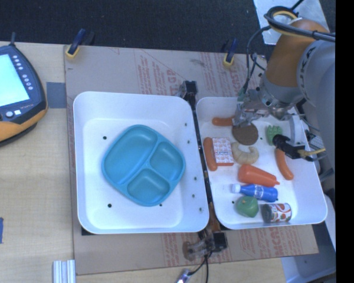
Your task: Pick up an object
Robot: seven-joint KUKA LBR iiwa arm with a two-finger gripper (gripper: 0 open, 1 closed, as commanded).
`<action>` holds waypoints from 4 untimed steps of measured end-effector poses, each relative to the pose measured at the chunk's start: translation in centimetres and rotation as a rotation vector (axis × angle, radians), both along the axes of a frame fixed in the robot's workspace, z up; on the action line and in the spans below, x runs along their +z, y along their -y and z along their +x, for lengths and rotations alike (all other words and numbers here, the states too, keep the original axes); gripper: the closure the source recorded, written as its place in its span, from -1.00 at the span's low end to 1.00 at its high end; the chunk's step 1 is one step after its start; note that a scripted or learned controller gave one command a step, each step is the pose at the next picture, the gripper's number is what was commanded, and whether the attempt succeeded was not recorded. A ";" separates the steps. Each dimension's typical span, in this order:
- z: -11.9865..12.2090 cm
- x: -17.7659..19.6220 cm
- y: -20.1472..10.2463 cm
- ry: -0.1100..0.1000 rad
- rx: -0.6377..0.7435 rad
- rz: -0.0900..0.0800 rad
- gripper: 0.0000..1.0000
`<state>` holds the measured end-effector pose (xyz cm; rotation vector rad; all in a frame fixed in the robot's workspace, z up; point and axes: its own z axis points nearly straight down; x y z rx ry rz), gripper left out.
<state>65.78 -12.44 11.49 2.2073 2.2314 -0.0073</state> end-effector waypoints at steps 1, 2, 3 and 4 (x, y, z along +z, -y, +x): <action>0.0 0.0 0.0 0.000 0.000 0.000 -1.00; 0.0 1.0 0.1 0.004 0.000 -0.002 1.00; 0.0 1.0 0.1 0.003 0.000 -0.002 -1.00; 0.1 2.1 0.2 0.009 -0.001 -0.004 1.00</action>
